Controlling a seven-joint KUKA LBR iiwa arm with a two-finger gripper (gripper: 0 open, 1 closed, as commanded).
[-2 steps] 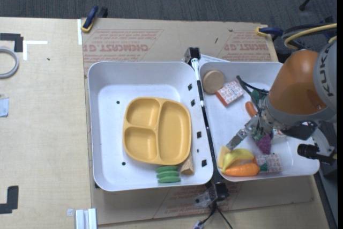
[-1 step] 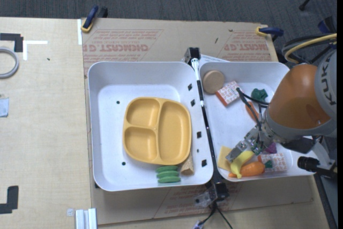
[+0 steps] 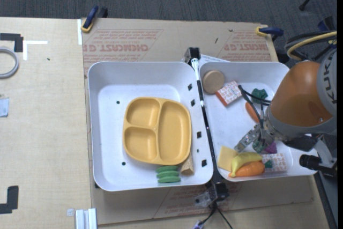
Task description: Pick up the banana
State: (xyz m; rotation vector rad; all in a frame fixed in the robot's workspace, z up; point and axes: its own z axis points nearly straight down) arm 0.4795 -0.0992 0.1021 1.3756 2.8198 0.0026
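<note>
Nearest the camera, just below the gripper, the banana lies along the front wall of the right bin, with an orange carrot-like piece pressed against its near side and a yellow wedge at its left end; that crowding probably leaves the banana's upper side as the only free approach. The gripper hangs low over this cluster, seemingly lined up for a descent, but how far the jaws stand apart I cannot tell, and nothing is visibly held (the orange wrist band hides much of it). Beyond the jaws lie an orange stick, a green toy, a red-and-white box whose print is too small to read, and a round wooden block. Left of the jaws, the other bin holds a yellow divided plate. The cardboard farthest back carries red lettering, upside down, not clearly legible.
</note>
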